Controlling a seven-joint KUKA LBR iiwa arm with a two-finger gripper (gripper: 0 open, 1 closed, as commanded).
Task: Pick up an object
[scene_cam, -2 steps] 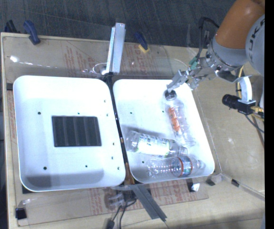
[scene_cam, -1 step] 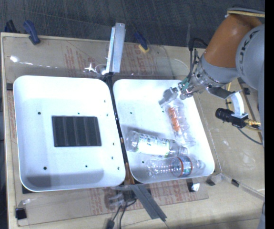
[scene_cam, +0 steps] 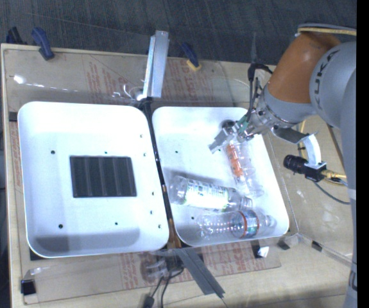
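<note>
At the far left you have the left bin, sitting on the counter with a dark ribbed rectangular panel lying flat near its middle. A metal bar stands along the divide between the 2 bins, and blue clamps grip the counter's far edge. Moving right, the right bin holds 3 clear plastic bottles: 1 with a pale label lying across the middle, 1 with a blue and red band along the near wall, and 1 with an orange label running up toward the far right corner. Your tool is low over the top of that orange-labelled bottle; you cannot tell its state. At far right is the arm.
</note>
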